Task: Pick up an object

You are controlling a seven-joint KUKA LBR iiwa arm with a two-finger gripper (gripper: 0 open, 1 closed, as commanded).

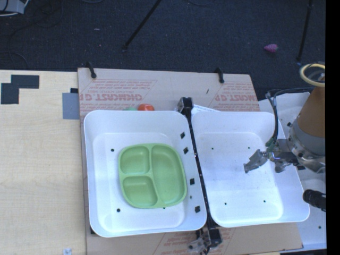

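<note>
**Green plate in the left bin, gripper over the right one**

The task's thing is a pale green plate [152, 175], rounded at the corners and split into three compartments: two smaller ones on its left side and one long one on its right. It lies flat on the floor of the left bin [101, 217], a little below the middle of the frame, apart from the walls.

The right bin [234, 214] is a shallow white tray like its neighbour, and the two meet along a dark strip with clips. Over its right half hangs the gripper [255, 162], reaching in from the right edge of the frame on the grey arm with its orange band. Whether its fingers are spread or closed cannot be told, and nothing is seen between them.

Farther up, just behind the left bin's back rim, sits a small orange thing [145, 108] on the cardboard sheet [159, 89].
</note>
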